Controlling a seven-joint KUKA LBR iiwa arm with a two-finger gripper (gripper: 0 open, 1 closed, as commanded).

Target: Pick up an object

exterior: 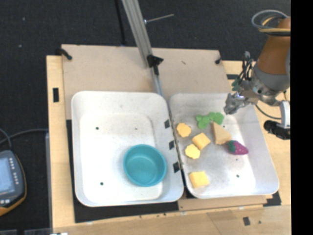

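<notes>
Arm over the right bin, nothing seen in its grasp.

The gripper point(234, 103) hangs above the far right part of the right bin point(259, 180); from this angle I cannot tell whether it is released or clenched. The objects lie in that bin: a green leafy piece point(209, 118) just beside the gripper's tip, a tan wedge point(220, 133) below it touching a purple piece point(238, 148), and four yellow pieces: a round one point(183, 129), a block point(201, 141), another point(192, 152) and a larger block point(198, 179) near the front edge. In the left bin point(93, 106) sits a blue bowl point(144, 165), upright, toward the front right.
</notes>
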